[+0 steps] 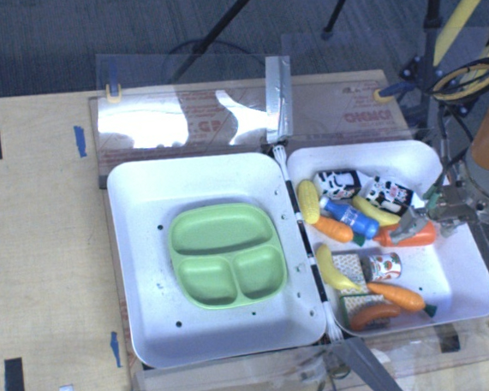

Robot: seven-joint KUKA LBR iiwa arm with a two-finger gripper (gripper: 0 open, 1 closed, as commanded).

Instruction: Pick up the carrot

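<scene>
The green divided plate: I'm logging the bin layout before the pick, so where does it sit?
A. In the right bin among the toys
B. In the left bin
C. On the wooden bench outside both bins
B: the green divided plate lies flat in the left bin, while the carrot and other toys crowd the right bin.

Two bins side by side on the counter (46,278). Left bin (133,201) holds a divided tray (229,254), roughly centred. Right bin (468,285) is crowded: corn cob (309,201) at its left edge, bottle (350,217) just right of it, banana (332,270) below the cob. One carrot (396,294) lies near the front, small can (382,266) just behind it. Second carrot (410,235) toward the right side, at the gripper (431,213).
</scene>
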